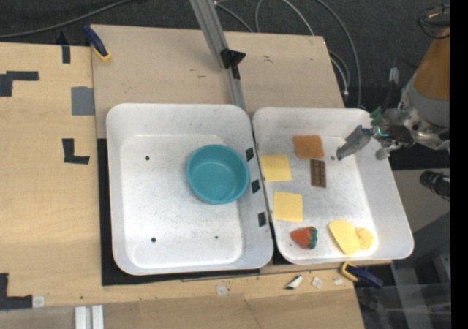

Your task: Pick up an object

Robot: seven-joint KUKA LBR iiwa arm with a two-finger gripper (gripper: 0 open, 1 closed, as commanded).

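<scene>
Several flat food pieces — yellow squares (276,168), a brown bar (318,172) — lie in the right bin (391,196); fingers (353,142) spread, empty.

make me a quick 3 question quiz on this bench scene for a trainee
1. True or false: the blue bowl sits in the left bin.
2. Which lies nearest the gripper? A) strawberry B) brown slice C) blue bowl
3. How many flat yellow squares lie in the right bin?

Key:
1. True.
2. B.
3. Two: one upper, one lower.
</scene>
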